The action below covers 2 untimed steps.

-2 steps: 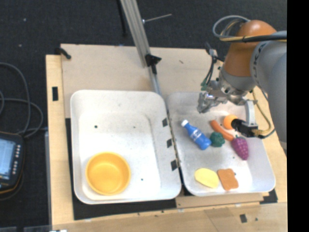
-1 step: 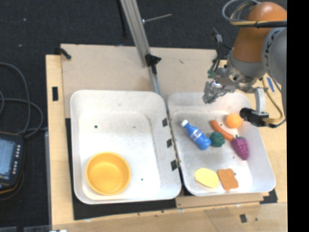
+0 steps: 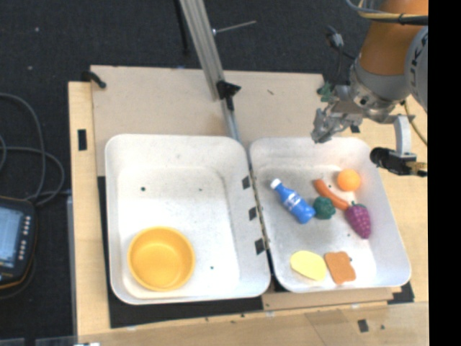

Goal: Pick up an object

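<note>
White bins hold a yellow bowl, blue bottle, orange ball, purple grapes, and a possibly green-topped carrot.

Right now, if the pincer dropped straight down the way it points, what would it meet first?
Probably bare floor of the right bin near its far rim. The pincer hangs above that edge, apart from the orange ball and carrot; depth is unclear.

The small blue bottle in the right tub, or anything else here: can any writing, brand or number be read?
None can be read.
Small blue plastic bottle with a white cap: its label area is too blurred to show any letters.
Dark handheld screen device at the left edge: its display is too small to read.
</note>
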{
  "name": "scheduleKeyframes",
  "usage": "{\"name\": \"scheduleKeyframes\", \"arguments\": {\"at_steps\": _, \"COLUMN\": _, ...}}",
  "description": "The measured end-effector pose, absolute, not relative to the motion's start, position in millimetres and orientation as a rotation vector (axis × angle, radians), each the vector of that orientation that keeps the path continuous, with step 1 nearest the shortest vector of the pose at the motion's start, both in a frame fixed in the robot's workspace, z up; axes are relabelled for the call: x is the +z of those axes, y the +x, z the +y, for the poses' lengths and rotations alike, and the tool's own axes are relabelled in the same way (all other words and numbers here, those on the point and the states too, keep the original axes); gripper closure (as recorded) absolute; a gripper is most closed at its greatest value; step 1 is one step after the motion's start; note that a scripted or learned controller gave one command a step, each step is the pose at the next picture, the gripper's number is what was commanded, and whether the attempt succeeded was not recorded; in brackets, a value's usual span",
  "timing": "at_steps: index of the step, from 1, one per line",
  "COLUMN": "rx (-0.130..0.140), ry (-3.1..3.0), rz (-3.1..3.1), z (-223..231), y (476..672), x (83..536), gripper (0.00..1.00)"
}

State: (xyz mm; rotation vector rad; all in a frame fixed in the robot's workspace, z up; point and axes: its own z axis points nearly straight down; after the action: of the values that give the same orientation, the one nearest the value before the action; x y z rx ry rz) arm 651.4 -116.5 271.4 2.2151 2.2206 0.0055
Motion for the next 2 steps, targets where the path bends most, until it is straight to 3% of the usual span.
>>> {"name": "scheduleKeyframes", "arguments": {"at_steps": 1, "rx": 0.001, "ry": 2.215, "rz": 2.228, "z": -63.4, "y": 643.6, "x": 264.7, "gripper": 1.0}}
{"name": "scheduleKeyframes", "arguments": {"at_steps": 2, "rx": -0.001, "ry": 2.216, "rz": 2.227, "z": -23.8, "y": 618.6, "x": 257.8, "gripper": 1.0}}
